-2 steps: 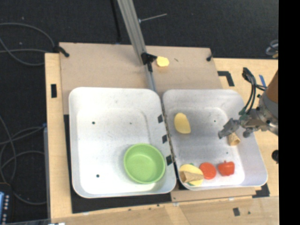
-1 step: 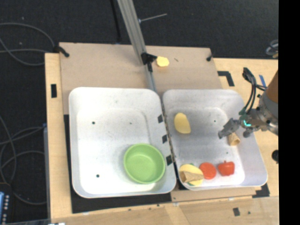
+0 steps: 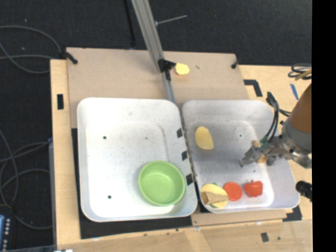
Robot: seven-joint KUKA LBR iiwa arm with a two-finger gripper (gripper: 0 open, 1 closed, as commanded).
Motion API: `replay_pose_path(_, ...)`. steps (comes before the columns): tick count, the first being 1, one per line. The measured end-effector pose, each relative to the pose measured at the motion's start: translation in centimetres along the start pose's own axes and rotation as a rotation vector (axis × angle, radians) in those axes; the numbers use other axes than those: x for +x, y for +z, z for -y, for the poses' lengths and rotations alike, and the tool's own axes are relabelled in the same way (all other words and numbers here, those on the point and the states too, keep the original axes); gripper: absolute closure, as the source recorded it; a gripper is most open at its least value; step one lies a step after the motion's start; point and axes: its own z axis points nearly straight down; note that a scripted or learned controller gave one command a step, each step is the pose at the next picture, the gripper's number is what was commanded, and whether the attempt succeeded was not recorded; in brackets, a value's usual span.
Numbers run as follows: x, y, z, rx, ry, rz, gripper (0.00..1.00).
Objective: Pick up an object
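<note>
Left bin [image 3: 105, 125]: a green bowl [image 3: 161, 182] sits upright near its front right corner, close to the front rim and to the wall it shares with the neighbouring bin.

Bench [image 3: 210, 75], back edge, behind the two bins: a small pale yellow piece [image 3: 182, 69] lies just beside the foot of a slanted metal post [image 3: 147, 25].

Right bin [image 3: 226, 114]: a yellow lemon-like object [image 3: 204, 138] lies alone near the left wall, about midway between back and front. Along the front rim, a row of three: a yellow-and-tan piece [image 3: 214, 195] in the front left corner, a round red-orange object [image 3: 232, 191] touching or just beside it, then a red pepper-like object [image 3: 253, 188] with a small gap.

Gripper [image 3: 251, 156]: low over the right half of the right bin, behind the red pepper-like object and apart from it. Nothing is seen between the fingers; whether the jaws are spread or closed cannot be told. Orange band of the arm [image 3: 301, 114] at the bin's right edge.
</note>
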Motion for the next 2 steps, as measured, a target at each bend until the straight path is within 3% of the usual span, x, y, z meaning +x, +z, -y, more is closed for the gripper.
replay_pose_path(2, 0.3, 7.3, -0.6, -0.004, 0.001, 0.002, 0.0)
